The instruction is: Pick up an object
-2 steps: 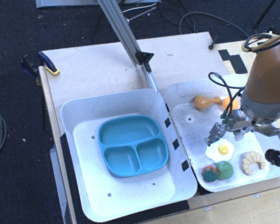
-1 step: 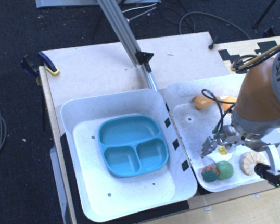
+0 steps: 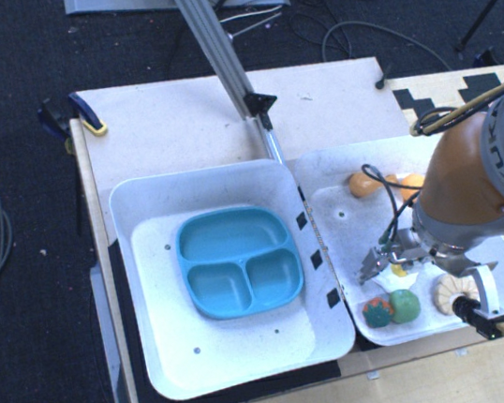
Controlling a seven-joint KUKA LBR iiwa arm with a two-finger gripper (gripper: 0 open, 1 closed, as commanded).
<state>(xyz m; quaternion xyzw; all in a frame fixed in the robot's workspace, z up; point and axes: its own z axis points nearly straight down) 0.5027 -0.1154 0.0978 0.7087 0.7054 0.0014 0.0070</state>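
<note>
The right white bin [image 3: 333, 207] holds several small things. An orange fruit-like piece [image 3: 361, 185] lies at its far side, with another orange piece [image 3: 409, 183] beside it, partly behind the arm. A green ball [image 3: 405, 305] and a teal and red object [image 3: 377, 313] sit at the near edge. A pale shell-shaped piece [image 3: 449, 289] lies to their right. My gripper [image 3: 378, 263] hangs low in the middle of this bin, just above the green ball, with a small yellow bit [image 3: 398, 269] beside it. Its metal fingers point left.
The left white bin [image 3: 147, 260] holds a blue three-compartment tray [image 3: 238, 260]. A slanted metal pole [image 3: 218, 45] rises from the back between the bins. The grey and orange arm [image 3: 472, 185] covers the right bin's right part. The bench [image 3: 173, 123] extends behind the bins.
</note>
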